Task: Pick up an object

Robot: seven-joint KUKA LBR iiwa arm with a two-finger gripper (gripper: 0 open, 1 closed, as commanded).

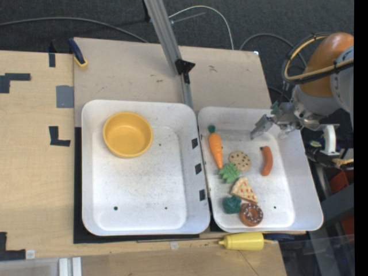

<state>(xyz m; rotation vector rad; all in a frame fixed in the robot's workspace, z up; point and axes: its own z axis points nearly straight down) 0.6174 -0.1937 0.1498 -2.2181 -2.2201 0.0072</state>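
The right bin [299, 211] holds several toy foods. An orange carrot [215, 148] lies near its left wall, with a round cookie [239, 160] beside it and a red sausage [266, 160] further right. Toward the front lie a green leafy piece [229, 172], a pizza slice [245, 190], a teal piece [232, 204] and a chocolate donut [251, 214]. My gripper [272, 130] hangs over the bin's far right part, just beyond the sausage. It is open with nothing between its fingers.
The left bin [138, 211] holds a yellow bowl [127, 134] at its far left. A yellow mustard bottle [244, 242] lies on the bench by the right bin's front rim. A slanted metal pole [167, 27] stands behind the bins.
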